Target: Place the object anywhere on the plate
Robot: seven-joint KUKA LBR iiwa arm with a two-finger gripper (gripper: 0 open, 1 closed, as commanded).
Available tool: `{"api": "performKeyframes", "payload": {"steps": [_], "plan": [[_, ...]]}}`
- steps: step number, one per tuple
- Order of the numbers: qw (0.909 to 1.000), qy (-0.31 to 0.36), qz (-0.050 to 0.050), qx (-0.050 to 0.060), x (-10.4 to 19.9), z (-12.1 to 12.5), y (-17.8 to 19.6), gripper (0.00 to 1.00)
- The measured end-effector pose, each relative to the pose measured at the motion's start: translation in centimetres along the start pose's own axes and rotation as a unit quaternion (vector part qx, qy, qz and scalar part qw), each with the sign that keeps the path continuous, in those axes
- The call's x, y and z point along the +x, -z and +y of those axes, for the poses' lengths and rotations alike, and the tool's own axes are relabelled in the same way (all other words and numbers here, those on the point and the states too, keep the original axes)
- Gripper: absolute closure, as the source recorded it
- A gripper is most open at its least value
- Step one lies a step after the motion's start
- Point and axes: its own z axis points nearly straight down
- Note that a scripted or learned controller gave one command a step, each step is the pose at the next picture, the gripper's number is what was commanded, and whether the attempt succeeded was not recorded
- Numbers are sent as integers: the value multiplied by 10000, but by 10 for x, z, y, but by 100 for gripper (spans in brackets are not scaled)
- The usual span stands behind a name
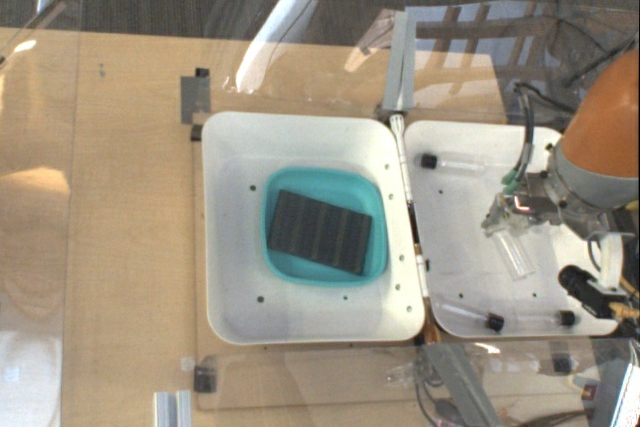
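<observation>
The end effector (515,215) sits in the right half of the frame, above the right bin (450,265), hanging from the grey wrist with its orange band (610,125) that enters from the right edge. Its metal parts and a bit of green wiring crowd together at the tip, and whether its jaws are spread or closed cannot be told from this slanting view; nothing can be made out between them. Just below the tip a clear, pale piece lies or hangs against the white bin floor, too faint to name. The left bin (230,245) fills the middle of the frame and holds a teal plate (375,200) with rounded corners, set a little right of the bin's centre. On the plate rests the object, a dark grey rectangular block (320,232) with faint ribbing across its top, lying flat and turned slightly so that its long side slopes down toward the right. It covers most of the plate's well and lies well apart from the tip of the arm. Both bins stand side by side on the light wooden surface (100,215), their inner rims touching near the frame's centre.
</observation>
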Motion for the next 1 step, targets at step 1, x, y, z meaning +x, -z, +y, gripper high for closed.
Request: {"api": "performKeyframes", "payload": {"steps": [1], "plan": [[10000,0,0,0,0,0,0,0]]}}
